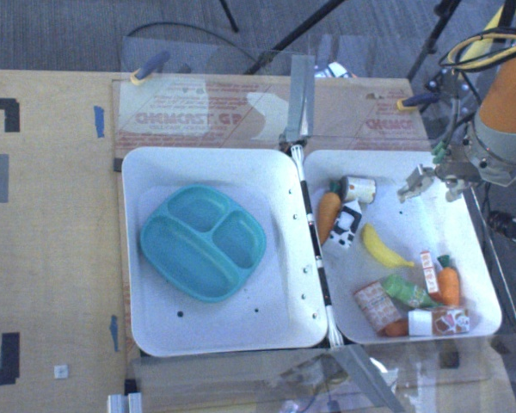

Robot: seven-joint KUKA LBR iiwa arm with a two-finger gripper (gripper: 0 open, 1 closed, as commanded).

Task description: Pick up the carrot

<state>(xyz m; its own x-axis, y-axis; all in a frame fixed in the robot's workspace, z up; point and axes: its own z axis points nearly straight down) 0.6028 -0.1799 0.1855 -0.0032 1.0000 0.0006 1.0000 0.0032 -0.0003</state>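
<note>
You've got two white bins (155,166). Left one: teal divided plate (203,242). Right one: orange carrot (327,216), yellow banana (383,249), black-and-white cow-patterned toy (346,226), second orange carrot with green top (448,284). Table (43,231) is tan.

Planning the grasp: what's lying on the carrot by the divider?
Nothing lies on the carrot; its top is bare. A black-and-white toy touches its right side. What's beneath it is hidden.

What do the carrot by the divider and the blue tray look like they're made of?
The carrot looks like moulded plastic toy food: even orange, smooth, slightly glossy. The blue tray looks like hard matte plastic, with one flat colour and rounded moulded compartments. Neither is certain from this view.
</note>
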